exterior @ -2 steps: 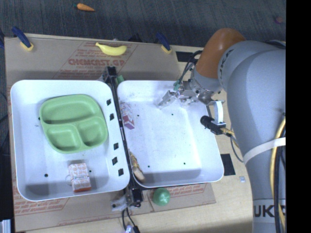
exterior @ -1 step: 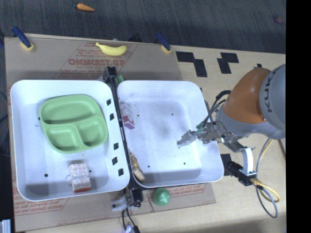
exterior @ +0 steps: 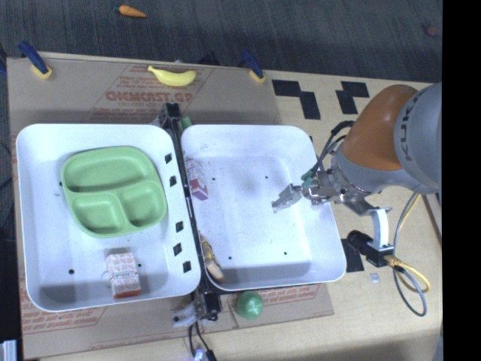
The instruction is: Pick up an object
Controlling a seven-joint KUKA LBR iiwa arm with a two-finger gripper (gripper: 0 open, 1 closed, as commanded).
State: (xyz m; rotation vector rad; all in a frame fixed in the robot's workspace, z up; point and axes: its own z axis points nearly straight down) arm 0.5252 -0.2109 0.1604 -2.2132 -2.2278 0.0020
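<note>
Yellow banana on cardboard behind bins, green ball in front, orange carrot on floor

The hand is too small and blurred to read — the grey arm runs off the right edge.

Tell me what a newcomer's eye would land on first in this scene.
The green divided tray in the left bin stands out most, with a small red-and-white packet lying below it. Next comes the grey arm with its orange band, reaching in from the right so its gripper hangs over the right bin. A yellow banana lies on the cardboard beyond the bins.
</note>
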